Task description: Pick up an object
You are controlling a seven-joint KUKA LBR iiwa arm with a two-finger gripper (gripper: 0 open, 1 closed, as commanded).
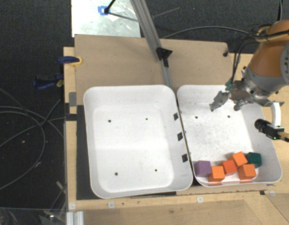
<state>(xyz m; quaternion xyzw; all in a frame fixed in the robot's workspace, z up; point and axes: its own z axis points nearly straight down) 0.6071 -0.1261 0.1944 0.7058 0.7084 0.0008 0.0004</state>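
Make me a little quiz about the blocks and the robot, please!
1. True or false: the blocks lie in the left bin.
2. How many orange blocks are there? A) one B) three C) five
3. Fill in: the block at the left end of the pile is ____.

Key:
1. False. They lie in the right bin, at its near edge.
2. B: orange blocks.
3. Purple: purple block. A green block sits at the other end. The end effector hangs open above the bin's far part, holding nothing.
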